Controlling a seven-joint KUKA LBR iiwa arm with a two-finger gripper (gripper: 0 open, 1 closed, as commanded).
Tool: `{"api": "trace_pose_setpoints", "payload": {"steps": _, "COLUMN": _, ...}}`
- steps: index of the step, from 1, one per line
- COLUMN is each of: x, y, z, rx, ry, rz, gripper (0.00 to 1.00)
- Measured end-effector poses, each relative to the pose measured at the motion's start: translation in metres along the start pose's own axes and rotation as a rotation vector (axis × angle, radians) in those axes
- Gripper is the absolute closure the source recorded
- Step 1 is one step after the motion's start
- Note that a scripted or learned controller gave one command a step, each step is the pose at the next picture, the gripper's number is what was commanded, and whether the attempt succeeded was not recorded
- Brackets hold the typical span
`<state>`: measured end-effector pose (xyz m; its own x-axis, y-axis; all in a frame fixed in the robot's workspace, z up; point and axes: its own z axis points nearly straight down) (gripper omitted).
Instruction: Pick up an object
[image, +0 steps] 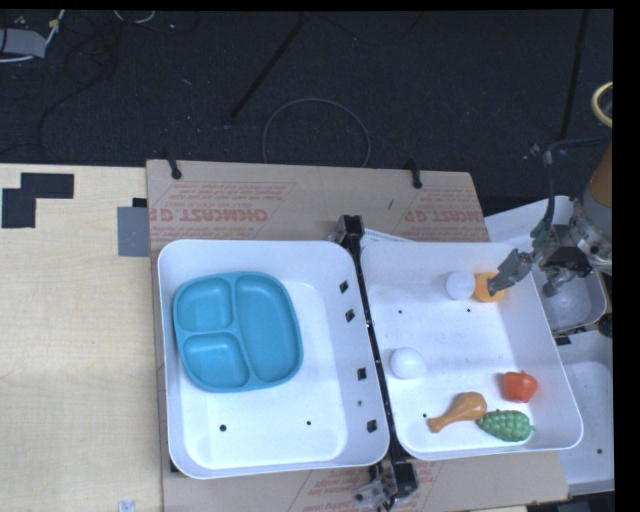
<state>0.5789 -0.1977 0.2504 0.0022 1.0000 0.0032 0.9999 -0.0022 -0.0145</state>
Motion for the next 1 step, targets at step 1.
{"api": "trace_pose_setpoints", "payload": {"steps": 1, "x": 0.0002, "y": 0.0021, "z": -0.0075, "rx": -0.012, "ry": -0.002, "rz": -0.002, "gripper": 0.0}}
